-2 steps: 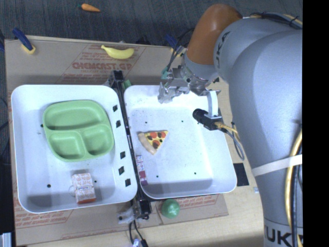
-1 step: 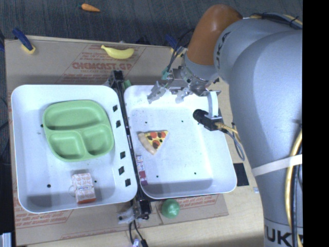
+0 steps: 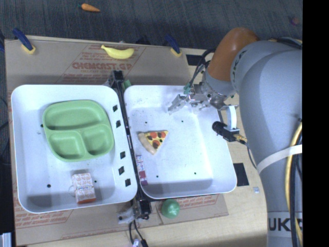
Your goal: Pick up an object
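Observation:
A toy pizza slice (image 3: 153, 139) lies flat on the floor of the right bin (image 3: 205, 163), near its left wall. My gripper (image 3: 177, 104) hangs over the far part of that bin, up and to the right of the slice and apart from it. I see nothing held in it. In the left bin (image 3: 25, 153) rest a green divided tray (image 3: 77, 129) and, closer to the front, a small wrapped snack pack (image 3: 83, 187).
A yellow banana (image 3: 118, 51) lies on the cardboard behind the bins. A green ball (image 3: 170, 208) sits just in front of the right bin. An orange carrot-like piece (image 3: 90, 7) is on the dark floor beyond. The arm's grey bulk (image 3: 267, 112) overhangs the right side.

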`<state>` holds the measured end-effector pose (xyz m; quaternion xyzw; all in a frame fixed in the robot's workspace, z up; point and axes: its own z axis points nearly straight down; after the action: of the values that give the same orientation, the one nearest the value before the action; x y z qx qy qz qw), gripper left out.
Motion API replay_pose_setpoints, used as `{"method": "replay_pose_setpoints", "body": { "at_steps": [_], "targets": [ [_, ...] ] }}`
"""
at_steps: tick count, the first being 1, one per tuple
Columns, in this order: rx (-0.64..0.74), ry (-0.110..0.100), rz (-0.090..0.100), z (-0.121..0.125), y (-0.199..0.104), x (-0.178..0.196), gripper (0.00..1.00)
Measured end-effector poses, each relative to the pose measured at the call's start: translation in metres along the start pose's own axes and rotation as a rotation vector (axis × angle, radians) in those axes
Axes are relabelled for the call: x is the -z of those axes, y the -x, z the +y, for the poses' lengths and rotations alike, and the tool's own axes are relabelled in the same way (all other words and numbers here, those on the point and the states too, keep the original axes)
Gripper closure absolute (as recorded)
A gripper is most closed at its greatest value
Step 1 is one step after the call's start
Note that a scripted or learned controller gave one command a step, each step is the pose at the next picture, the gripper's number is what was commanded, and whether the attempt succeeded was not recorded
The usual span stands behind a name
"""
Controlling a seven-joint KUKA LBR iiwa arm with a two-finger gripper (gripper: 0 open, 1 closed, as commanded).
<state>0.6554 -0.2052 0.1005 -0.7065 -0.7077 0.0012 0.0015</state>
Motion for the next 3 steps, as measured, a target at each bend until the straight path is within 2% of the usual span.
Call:
{"method": "replay_pose_setpoints", "body": {
  "at_steps": [1, 2, 3],
  "targets": [
    [0.002, 0.002, -0.001, -0.119, 0.006, 0.063, 0.00],
    [0.005, 0.001, -0.001, -0.083, 0.005, -0.009, 0.00],
    [0.005, 0.003, 0.001, 0.002, -0.051, -0.008, 0.00]
  ]
}}
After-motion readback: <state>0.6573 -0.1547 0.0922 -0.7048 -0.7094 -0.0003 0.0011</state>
